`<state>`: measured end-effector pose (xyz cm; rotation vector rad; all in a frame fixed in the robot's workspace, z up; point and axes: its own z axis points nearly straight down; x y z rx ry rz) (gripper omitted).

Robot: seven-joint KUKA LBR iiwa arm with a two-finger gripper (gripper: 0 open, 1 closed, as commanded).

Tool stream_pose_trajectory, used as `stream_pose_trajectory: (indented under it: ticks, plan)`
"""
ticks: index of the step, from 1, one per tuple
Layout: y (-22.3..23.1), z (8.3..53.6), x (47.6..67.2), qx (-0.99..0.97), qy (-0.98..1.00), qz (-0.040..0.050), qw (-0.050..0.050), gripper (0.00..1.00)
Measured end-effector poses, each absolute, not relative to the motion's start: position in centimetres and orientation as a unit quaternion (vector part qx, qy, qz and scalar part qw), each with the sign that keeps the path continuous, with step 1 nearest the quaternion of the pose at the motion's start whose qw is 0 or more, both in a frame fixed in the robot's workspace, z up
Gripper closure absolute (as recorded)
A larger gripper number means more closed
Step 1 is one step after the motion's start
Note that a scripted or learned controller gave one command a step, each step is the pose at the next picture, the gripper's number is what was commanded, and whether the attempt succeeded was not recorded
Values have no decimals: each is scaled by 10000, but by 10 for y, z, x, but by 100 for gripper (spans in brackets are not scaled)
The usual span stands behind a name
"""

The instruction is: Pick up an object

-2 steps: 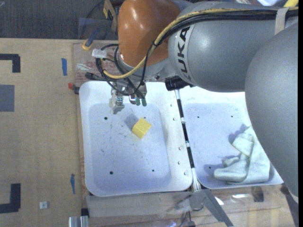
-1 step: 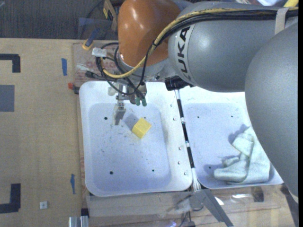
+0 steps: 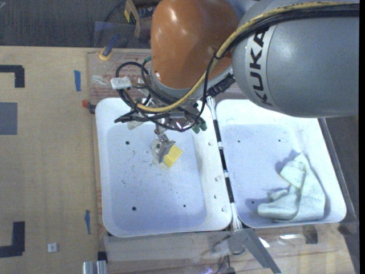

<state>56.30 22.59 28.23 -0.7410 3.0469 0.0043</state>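
My gripper (image 3: 162, 148) hangs over the left shallow white bin (image 3: 114, 210), centre frame. Its jaws touch a small yellow block (image 3: 173, 156); whether they grip it, I cannot tell.

The arm (image 3: 296, 56) is grey with an orange dome-shaped band (image 3: 191, 36) and black lettering. Both bins (image 3: 114, 210) are white (the left one flecked with dark specks). A yellow block (image 3: 172, 156) lies there; a pale, whitish cloth (image 3: 293, 196) in the right bin (image 3: 336, 210). The bench (image 3: 45, 153) is tan wood with blue tape marks (image 3: 77, 80).
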Motion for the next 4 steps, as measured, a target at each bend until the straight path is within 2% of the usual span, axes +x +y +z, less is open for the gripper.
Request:
stream_pose_trajectory:
  ticks: [1, 2, 3, 4]
  plan:
    - [225, 95, 536, -1403, 9901, 15, 26, 0]
    - [225, 92, 496, 32, 10000, 30, 84, 0]
    - [206, 92, 485, 1040, 9945, 58, 76, 0]
    - [206, 103, 486, 1049, 9944, 75, 101, 100]
